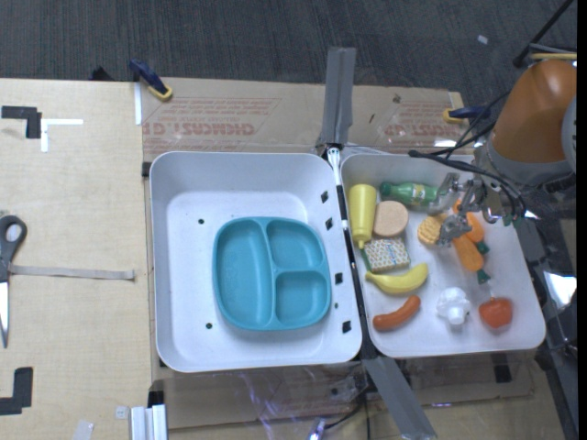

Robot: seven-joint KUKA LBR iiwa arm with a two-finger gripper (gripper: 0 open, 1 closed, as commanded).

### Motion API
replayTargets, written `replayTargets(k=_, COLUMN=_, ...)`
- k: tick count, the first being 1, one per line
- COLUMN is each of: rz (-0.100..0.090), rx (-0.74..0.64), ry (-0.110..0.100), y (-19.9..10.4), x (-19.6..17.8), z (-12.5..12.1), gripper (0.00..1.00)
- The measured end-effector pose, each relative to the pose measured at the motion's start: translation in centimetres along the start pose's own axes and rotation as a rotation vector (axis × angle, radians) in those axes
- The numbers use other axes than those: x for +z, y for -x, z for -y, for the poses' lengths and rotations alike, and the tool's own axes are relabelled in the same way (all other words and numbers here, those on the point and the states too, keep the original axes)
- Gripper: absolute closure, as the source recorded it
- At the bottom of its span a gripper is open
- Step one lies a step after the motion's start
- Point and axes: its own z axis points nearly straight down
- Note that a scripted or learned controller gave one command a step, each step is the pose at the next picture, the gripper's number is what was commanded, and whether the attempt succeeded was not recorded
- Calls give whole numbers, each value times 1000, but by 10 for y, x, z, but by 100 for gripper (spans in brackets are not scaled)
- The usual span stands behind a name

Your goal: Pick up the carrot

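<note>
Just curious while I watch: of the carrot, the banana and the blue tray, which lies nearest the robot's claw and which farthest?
1. carrot, right bin, just below the gripper.
2. banana, right bin, left side.
3. blue tray, left bin.

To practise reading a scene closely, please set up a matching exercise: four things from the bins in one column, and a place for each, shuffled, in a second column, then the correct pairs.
Things:
1. blue divided tray
2. green bottle
3. banana
4. tomato

Places:
A. near corner of the right bin, by the white garlic
B. far edge of the right bin, lying on its side
C. middle of the left bin
D. just below the sponge, above the sausage

Pairs: 1-C, 2-B, 3-D, 4-A
</note>
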Motion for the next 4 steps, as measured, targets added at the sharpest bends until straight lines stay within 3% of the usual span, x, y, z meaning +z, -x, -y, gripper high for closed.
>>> replayTargets(k=1, rz=-4, rx=-2, ry=2, y=31, x=-92, z=-55, gripper=100)
replayTargets(k=2, rz=-5, rx=-3, ry=2, y=31, x=-91, z=-55, gripper=0)
replayTargets(k=3, rz=-7, rx=-31, ry=2, y=-7, x=12, z=-15, gripper=0)
replayTargets(k=4, rz=-6, rx=-242, ry=2, y=-41, x=11, z=35, gripper=0)
